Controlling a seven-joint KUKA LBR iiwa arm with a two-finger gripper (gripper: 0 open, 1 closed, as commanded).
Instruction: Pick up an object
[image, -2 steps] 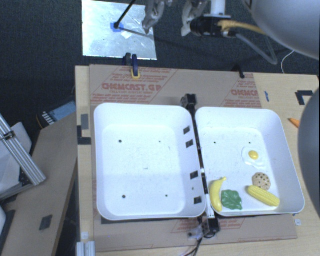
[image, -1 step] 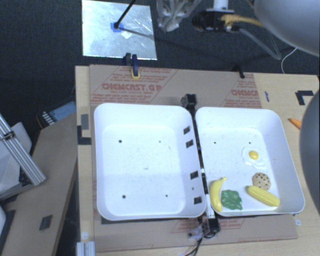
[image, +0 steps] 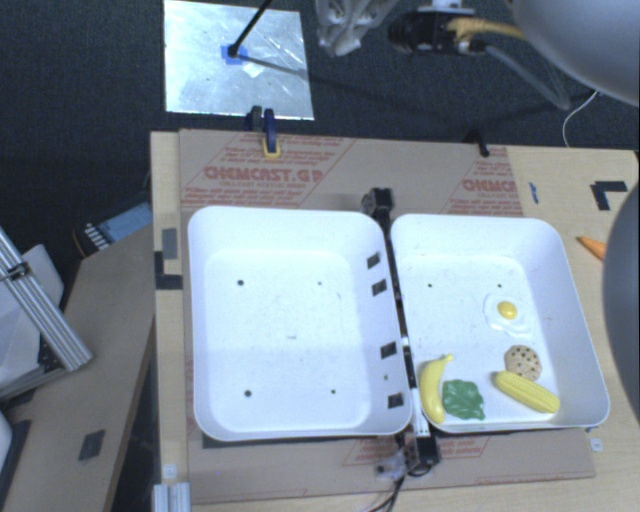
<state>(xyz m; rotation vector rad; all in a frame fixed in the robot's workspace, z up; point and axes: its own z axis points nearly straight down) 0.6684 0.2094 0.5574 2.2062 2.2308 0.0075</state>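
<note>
The gripper hangs high beyond the bins, holding nothing; whether it is open I cannot tell. The banana, leaf, corn, cookie and egg lie far below, in the right bin. Best to choose the isolated egg or corn and descend straight.

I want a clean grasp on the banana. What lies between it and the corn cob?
In the camera view, a green leafy piece lies between the banana and the corn cob, touching the banana.

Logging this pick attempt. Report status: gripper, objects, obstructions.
Gripper high above the bench, beyond the bins. Right bin holds banana, green leaf, corn cob, cookie, fried egg. Banana touching leaf; nothing atop them.
</note>
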